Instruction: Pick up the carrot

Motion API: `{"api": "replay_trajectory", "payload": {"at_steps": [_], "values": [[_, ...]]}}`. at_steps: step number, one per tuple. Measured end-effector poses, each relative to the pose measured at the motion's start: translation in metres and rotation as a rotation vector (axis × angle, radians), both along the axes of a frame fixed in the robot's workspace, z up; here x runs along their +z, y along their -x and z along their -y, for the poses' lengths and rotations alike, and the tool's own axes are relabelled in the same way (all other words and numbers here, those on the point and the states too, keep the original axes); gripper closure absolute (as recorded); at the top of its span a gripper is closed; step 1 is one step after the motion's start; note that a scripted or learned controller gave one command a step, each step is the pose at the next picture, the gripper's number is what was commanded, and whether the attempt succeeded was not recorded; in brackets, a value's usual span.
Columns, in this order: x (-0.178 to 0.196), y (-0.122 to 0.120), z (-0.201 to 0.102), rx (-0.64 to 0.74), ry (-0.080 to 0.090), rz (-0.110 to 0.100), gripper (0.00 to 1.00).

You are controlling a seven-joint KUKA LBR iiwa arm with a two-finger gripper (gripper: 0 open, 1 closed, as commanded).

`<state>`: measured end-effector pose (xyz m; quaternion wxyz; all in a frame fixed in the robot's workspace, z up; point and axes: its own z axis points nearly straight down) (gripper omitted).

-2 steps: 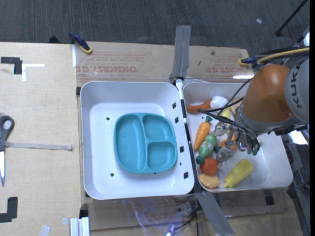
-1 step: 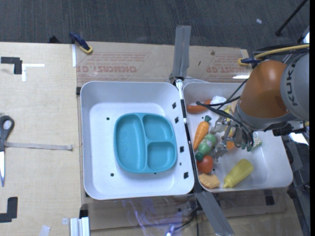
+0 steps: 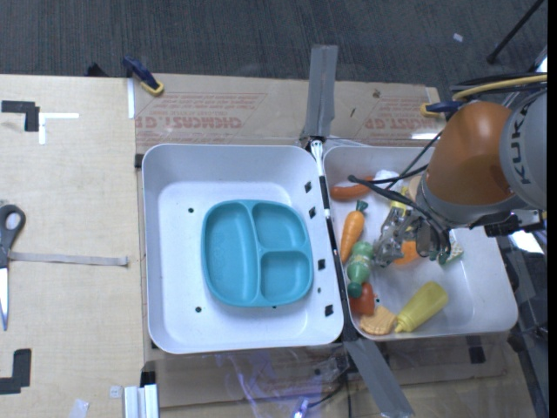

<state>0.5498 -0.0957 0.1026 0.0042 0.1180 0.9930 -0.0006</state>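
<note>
Hanging low in the right white bin [image 3: 487, 316], the claw [image 3: 393, 238] sits just right of the tapered orange carrot [image 3: 352, 230]. Whether it is spread or pressed together cannot be told.

We see the carrot [image 3: 352, 231], orange with a green top, lying free on the white floor of the bin. It lies nearly upright in the view, tip uppermost and top below, just left of the pincer [image 3: 393, 240], apart from it, not between its fingers.
</note>
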Motion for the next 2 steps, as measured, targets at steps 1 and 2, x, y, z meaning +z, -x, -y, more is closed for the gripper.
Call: {"api": "replay_trajectory", "payload": {"at_steps": [1, 2], "values": [[0.1201, 0.0099, -0.0642, -0.352, -0.003, -0.003, 1.0], [0.1201, 0.01, -0.0641, -0.353, -0.003, -0.003, 0.0]]}}
